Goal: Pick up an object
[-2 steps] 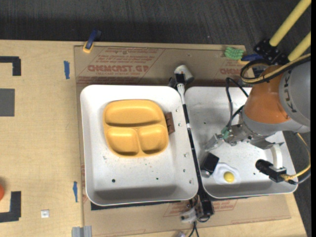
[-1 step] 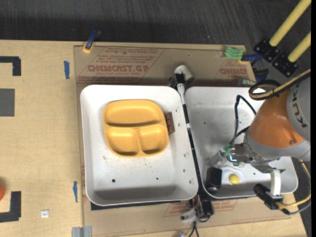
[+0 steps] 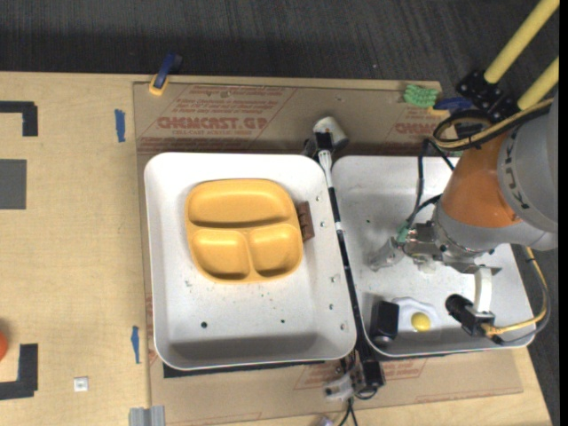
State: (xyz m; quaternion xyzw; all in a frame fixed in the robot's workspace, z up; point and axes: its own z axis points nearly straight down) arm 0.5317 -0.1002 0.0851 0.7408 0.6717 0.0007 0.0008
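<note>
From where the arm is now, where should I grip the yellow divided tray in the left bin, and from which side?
Take the yellow tray by its raised outer rim, probably the right edge nearest the arm, coming down from above. It lies flat in the left bin with its compartments up, so the thin rim is the likeliest part to fit in the hand.

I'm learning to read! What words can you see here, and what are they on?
"CHEMCAST GP", red print on the brown sheet behind the left bin.
More red print on the sheet behind the right bin is partly hidden by the arm; I can't read it.
</note>
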